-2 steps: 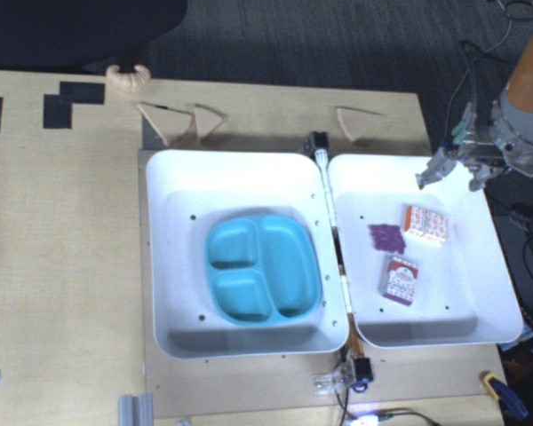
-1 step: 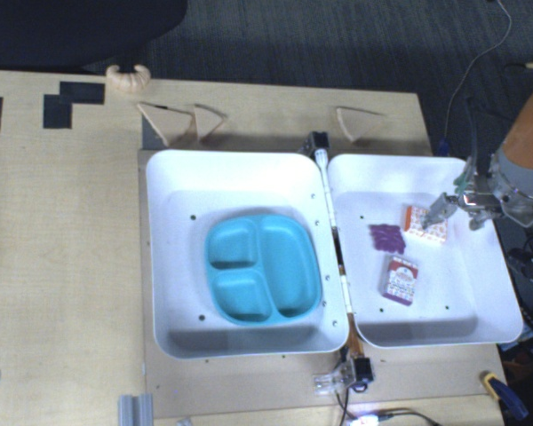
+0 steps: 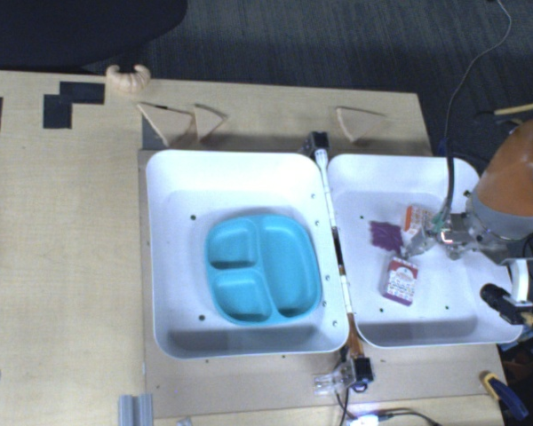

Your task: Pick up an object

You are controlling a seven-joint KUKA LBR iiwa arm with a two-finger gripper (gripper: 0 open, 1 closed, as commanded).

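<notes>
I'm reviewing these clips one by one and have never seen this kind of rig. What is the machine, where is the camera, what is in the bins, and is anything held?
There is one picture, taken by a fixed camera above the bench, looking down at a slant. The machine is a robot arm, grey with an orange band, reaching in from the right. At its end is a gripper with two fingers for picking things up. It is low over the right bin.

Two shallow white bins sit side by side. The left bin holds a blue tray with three compartments. The right bin holds a purple item, a red and white packet and an orange and white item next to the gripper.

The gripper is too small and blurred to tell whether it grips anything.
</notes>
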